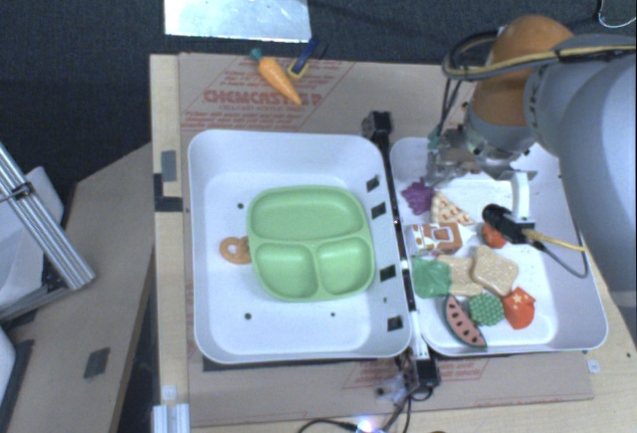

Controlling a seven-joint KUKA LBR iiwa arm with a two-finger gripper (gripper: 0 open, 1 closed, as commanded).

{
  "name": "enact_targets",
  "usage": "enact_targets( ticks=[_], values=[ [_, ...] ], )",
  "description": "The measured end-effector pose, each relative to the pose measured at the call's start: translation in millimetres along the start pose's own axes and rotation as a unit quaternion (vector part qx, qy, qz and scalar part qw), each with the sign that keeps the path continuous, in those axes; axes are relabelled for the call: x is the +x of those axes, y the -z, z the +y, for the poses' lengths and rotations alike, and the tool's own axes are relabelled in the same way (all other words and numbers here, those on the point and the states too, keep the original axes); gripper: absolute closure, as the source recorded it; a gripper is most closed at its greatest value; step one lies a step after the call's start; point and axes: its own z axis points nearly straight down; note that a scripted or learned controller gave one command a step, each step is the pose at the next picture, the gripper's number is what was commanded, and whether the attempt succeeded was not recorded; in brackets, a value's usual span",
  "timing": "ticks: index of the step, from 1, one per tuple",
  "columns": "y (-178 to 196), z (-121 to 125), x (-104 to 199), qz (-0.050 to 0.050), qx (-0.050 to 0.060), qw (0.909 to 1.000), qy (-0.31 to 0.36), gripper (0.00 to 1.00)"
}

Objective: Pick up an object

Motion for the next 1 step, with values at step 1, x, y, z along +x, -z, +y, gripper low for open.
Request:
enact_targets(
  ticks=[1],
  values=[
    [65.2,2.4,1.3,0.0,0.0,1.0,0.002,1.0]
  ],
)
